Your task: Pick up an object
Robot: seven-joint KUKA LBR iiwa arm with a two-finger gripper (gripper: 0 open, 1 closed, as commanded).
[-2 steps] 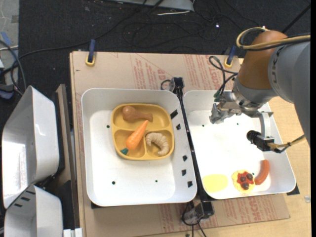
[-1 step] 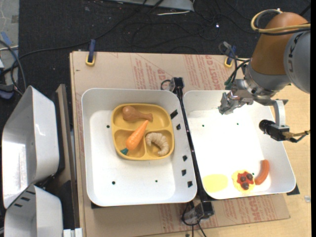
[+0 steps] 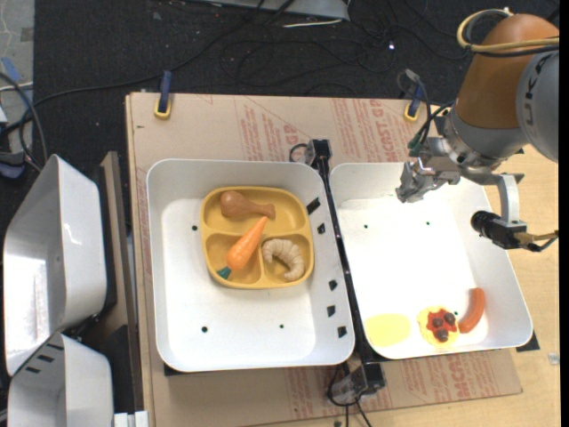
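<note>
Gripper (image 3: 415, 188) hovering over right bin (image 3: 391, 238), far edge; finger spread impossible to tell. Sausage (image 3: 472, 310) lying near front right corner, beside pizza slice (image 3: 438, 323). Likely light, smooth, rounded, slippery; best pinched across middle.

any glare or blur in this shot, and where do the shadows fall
Camera view: even, soft light; the white bins look bright but keep their detail; faint shadow sits beneath the gripper on the right bin's floor; food in the yellow tray is sharp; the arm's edges look slightly soft.
</note>
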